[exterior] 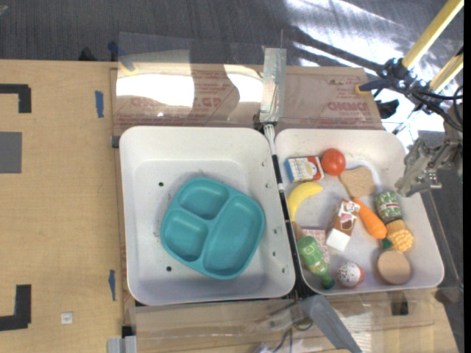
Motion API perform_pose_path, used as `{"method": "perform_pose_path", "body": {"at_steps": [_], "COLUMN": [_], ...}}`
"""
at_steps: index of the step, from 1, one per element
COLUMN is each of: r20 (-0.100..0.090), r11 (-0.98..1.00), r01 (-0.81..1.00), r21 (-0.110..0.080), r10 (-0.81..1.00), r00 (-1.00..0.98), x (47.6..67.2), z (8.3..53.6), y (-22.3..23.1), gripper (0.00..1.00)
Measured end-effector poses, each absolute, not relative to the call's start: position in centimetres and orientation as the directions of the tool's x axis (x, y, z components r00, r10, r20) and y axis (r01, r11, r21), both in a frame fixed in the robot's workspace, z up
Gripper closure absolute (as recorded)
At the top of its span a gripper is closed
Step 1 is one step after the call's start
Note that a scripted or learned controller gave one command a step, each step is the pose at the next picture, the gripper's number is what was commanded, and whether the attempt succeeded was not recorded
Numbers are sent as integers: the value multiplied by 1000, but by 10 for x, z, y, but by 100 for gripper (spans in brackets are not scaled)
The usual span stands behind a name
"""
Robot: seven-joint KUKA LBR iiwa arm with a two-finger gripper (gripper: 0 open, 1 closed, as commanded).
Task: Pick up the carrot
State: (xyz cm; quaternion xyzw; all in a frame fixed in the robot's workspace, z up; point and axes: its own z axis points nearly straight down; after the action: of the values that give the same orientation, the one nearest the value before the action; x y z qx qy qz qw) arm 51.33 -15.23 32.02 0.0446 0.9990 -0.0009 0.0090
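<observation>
glossy plastic carrot (370, 218), matt teal plastic tray (213, 229)

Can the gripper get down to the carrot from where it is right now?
Probably yes. The gripper sits above the right bin's far edge, and the carrot lies uncovered on top, though the corn and a green can crowd it closely.

Sunlight streaks the dark floor (221, 6) beyond the tan cardboard-covered bench (51, 197).
</observation>
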Motion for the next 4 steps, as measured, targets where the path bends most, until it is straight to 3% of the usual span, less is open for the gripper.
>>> {"method": "perform_pose_path", "body": {"at_steps": [1,2,4], "r20": [-14,-1,-26], "r11": [998,865,867], "r01": [-55,-503,-498], "r21": [-6,4,-15], "r10": [-55,-503,-498], "r00": [-998,-865,-867], "x": [558,613,619], "z": [412,302,333], "y": [-213,-221,-220], "gripper": [100,100,100]}}
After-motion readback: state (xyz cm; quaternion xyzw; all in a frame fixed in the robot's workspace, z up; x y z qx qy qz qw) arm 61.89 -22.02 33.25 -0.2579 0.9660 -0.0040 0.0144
